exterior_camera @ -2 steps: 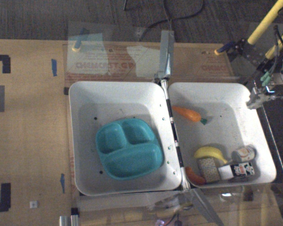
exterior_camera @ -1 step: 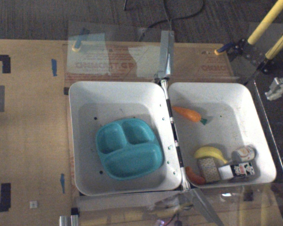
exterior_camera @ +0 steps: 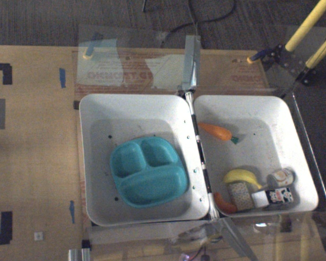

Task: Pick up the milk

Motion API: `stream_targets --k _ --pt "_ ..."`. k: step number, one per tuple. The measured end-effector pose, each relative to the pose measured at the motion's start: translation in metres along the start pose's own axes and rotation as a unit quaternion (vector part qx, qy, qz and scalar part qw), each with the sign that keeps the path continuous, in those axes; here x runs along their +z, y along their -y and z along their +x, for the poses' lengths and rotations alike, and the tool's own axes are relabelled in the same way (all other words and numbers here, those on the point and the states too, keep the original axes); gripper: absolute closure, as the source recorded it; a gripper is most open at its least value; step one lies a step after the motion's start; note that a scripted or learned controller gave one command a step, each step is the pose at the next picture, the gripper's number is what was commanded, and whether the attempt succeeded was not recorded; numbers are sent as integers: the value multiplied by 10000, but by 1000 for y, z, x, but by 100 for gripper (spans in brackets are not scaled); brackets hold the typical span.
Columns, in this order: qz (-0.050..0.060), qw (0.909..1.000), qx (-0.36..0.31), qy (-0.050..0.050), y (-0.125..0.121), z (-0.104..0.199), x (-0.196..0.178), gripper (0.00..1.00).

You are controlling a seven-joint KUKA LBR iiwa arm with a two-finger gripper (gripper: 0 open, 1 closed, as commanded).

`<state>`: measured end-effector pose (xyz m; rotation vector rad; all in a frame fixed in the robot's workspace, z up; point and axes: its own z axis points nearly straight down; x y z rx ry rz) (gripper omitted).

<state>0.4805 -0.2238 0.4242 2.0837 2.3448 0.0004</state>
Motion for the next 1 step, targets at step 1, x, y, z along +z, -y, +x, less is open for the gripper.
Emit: stream_targets --k 1 --pt "-4 9937 1119 3 -70 9 -11 100"
